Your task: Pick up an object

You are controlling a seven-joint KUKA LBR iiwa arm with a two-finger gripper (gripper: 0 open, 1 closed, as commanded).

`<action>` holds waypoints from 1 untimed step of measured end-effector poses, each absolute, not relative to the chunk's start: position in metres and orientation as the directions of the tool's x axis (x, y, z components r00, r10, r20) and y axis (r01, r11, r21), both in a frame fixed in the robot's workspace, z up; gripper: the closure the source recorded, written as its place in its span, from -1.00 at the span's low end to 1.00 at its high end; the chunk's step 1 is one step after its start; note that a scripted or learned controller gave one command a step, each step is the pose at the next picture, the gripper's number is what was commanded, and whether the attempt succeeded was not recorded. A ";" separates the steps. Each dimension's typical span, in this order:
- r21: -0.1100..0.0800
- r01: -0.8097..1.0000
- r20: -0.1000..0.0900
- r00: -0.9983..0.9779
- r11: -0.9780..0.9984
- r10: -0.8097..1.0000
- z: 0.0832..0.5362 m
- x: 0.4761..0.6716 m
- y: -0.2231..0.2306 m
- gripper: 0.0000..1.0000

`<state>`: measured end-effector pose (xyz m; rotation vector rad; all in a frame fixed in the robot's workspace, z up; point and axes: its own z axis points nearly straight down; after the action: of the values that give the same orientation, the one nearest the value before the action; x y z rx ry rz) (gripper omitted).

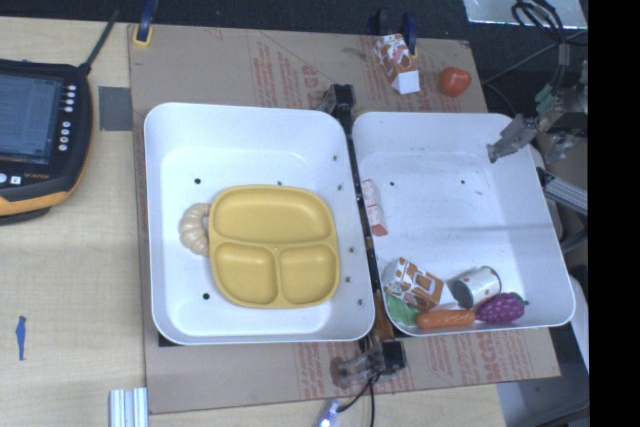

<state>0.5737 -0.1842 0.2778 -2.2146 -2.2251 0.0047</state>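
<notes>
Near the front of the right bin [450, 205] lies a cluster of objects: a brown and white carton [415, 283], a silver can [476, 285], an orange carrot [446, 319], a purple bunch of grapes [501, 308] and a green piece [399, 311]. A slim red and white packet [372, 207] leans on this bin's left wall. My gripper [508, 141] reaches in at the bin's back right corner, far from the cluster, with nothing seen in it.
The left bin [180, 155] holds a yellow divided plate [272, 245] with a beige ridged item [193, 227] at its left side. Behind the bins sit a small carton [397, 62] and a red tomato [455, 80]. A tablet [35, 135] lies at far left.
</notes>
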 end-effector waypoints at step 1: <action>-0.006 1.000 0.000 -0.005 0.005 1.000 0.183 0.519 -0.212 -1.00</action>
<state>0.5187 -0.2123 0.1833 -2.2136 -2.2240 0.0069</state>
